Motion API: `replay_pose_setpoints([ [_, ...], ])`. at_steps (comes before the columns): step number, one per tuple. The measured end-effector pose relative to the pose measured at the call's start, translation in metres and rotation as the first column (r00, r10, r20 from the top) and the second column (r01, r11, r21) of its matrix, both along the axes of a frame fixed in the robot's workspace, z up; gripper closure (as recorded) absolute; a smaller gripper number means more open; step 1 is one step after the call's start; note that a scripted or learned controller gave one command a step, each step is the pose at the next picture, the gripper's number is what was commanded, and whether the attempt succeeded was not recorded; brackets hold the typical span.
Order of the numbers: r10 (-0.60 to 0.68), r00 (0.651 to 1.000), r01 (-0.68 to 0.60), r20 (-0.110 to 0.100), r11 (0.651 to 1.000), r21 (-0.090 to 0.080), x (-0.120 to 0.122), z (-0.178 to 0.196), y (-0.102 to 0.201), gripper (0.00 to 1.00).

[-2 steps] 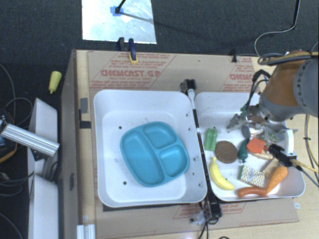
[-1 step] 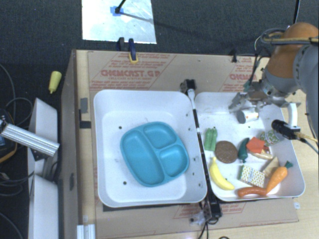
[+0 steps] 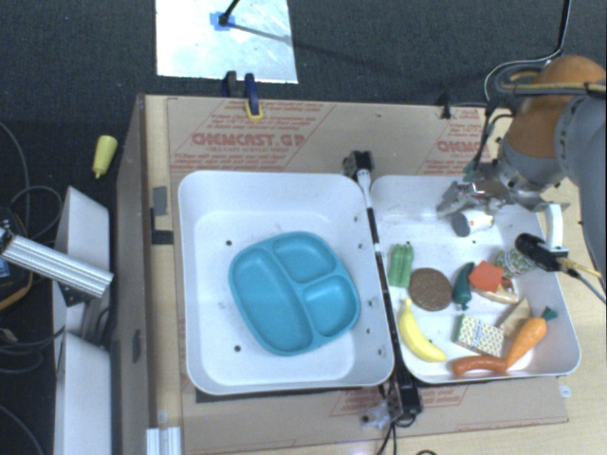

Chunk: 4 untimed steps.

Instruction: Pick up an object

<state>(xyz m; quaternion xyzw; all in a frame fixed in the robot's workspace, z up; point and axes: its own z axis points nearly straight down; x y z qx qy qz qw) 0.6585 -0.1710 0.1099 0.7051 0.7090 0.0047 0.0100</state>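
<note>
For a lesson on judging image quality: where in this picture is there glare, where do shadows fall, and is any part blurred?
In the camera view, the silvery sheet on the dark floor glares bright; the left bin is evenly lit, with a soft shadow round the blue divided tray; the gripper over the right bin looks slightly blurred, and the banana and carrot are sharp.

I work in a robotics lab, not a kitchen. My claw [image 3: 467,207] hangs over a white bin [image 3: 560,339] of toy food, and a second bin [image 3: 204,254] beside it, further from me, holds a blue tray [image 3: 294,292]. Both sit on a bench [image 3: 285,126] of protective-film board with clamps [image 3: 251,93] at its far edge. Past that lie dark carpet [image 3: 66,55], loose cables [image 3: 19,207] and an aluminium rail [image 3: 57,262].
</note>
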Motion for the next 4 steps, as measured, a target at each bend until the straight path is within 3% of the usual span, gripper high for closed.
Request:
replay_pose_setpoints([
  [1,0.003,1.0,-0.003,0.007,1.0,-0.002,0.002,0.013,-0.001,1.0],
  [2,0.003,1.0,-0.003,0.006,1.0,-0.002,0.002,0.012,-0.001,0.0],
  [3,-0.003,1.0,0.003,-0.015,1.0,0.005,0.011,0.072,-0.036,0.0],
  [4,-0.004,1.0,0.005,-0.019,1.0,0.006,-0.076,0.044,-0.036,0.0],
])
